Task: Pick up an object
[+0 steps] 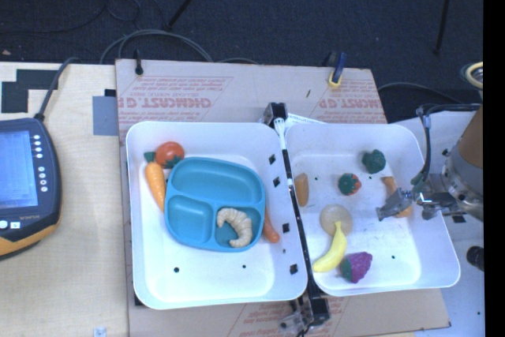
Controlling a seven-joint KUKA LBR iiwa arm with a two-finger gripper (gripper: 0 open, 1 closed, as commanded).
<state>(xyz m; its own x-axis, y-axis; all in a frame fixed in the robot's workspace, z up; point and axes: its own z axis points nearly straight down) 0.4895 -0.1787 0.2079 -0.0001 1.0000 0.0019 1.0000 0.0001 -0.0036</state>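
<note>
Gripper (392,209) hangs over the right bin's (442,280) right side, jaw state indeterminate, beside an orange piece (390,185); misalignment risks nudging it against the wall instead of grasping.

The right bin (430,264) holds most of the loose things. A yellow banana (332,250) lies curved at lower centre, its top end touching a pale round disc (335,216). Just right of the banana's lower end sits a purple bunch of grapes (356,266). Higher up lie two dark green lumps: one (374,161) near the upper right, one (349,184) with a red spot nearer the middle. A small orange piece (301,189) rests by the bin's left wall, another (392,191) toward its right side.
</note>
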